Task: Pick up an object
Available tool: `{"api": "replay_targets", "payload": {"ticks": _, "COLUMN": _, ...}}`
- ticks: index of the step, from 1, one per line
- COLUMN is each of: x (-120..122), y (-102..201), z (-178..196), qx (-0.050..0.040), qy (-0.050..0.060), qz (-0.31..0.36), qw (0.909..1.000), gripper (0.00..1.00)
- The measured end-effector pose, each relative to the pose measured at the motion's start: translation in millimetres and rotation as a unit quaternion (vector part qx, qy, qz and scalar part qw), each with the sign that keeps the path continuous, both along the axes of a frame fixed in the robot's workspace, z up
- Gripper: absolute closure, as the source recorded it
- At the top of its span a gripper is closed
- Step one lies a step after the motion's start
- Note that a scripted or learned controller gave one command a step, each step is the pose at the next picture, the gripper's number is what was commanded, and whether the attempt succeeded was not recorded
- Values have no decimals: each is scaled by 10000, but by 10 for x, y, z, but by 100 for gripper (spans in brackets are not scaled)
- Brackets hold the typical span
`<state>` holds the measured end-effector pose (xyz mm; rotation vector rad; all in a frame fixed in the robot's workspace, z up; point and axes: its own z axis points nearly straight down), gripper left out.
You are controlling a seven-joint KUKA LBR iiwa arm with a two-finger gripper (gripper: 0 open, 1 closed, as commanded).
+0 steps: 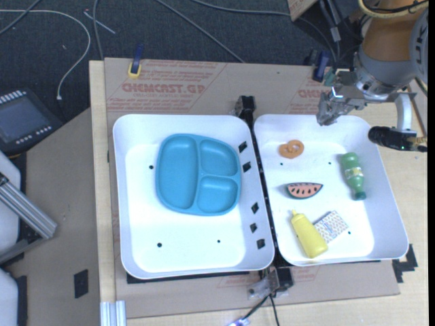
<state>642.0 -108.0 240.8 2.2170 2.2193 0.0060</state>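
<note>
Over the far edge of the right bin (380, 246) sat the pincer (329, 116), nothing visibly in it; couldn't tell whether it was spread or clenched. Step looked like approach, no pick yet. Nearest target, the orange ring (292, 149), lay just below-left of it; next move needed a descent onto it.

The arm (391, 26) runs out of the picture at the top right corner, so its upper part is cut off. The gripper (328, 116) is small and blurred, so its fingers cannot be made out. The print on the packet (330, 225) is too small to read.
</note>
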Motion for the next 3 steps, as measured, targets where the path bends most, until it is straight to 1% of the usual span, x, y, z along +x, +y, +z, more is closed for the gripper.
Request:
{"api": "replay_targets", "payload": {"ticks": 1, "x": -56, "y": 569, "z": -120, "qx": 19, "qy": 45, "qz": 23, "qw": 10000, "gripper": 100}}
{"api": "replay_targets", "payload": {"ticks": 2, "x": -79, "y": 1089, "z": -22, "qx": 15, "qy": 27, "qz": 25, "qw": 10000, "gripper": 100}}
{"api": "replay_targets", "payload": {"ticks": 3, "x": -91, "y": 1575, "z": -130, "qx": 13, "qy": 49, "qz": 18, "qw": 10000, "gripper": 100}}
